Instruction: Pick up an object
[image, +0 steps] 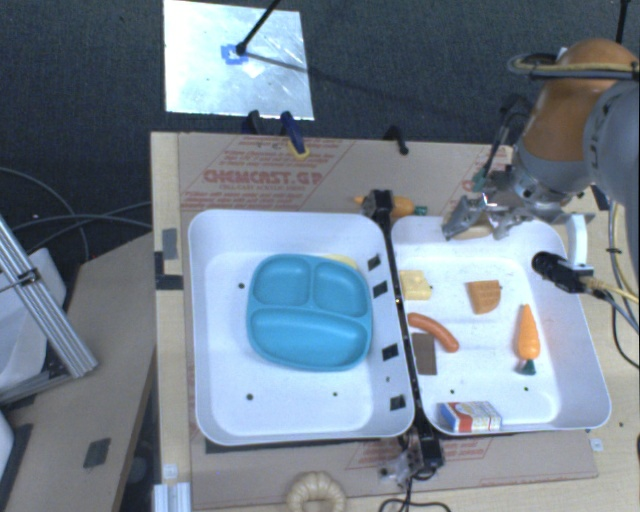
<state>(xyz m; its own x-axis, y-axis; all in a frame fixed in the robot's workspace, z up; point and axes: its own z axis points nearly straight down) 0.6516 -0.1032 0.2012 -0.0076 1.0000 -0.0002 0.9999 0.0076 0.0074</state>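
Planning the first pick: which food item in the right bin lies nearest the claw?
The brown bread wedge. It sits in the bin's upper part, just below the claw; the cheese, sausage, carrot and box lie farther off.

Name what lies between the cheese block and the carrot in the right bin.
In the camera view, the toast piece sits between the cheese block and the carrot, nearer the carrot.

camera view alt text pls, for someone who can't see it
A grey robot arm's gripper hangs over the far edge of the right white bin, which holds a carrot, sausage, cheese cube, bread slice and small box. The left bin holds a blue divided plate.
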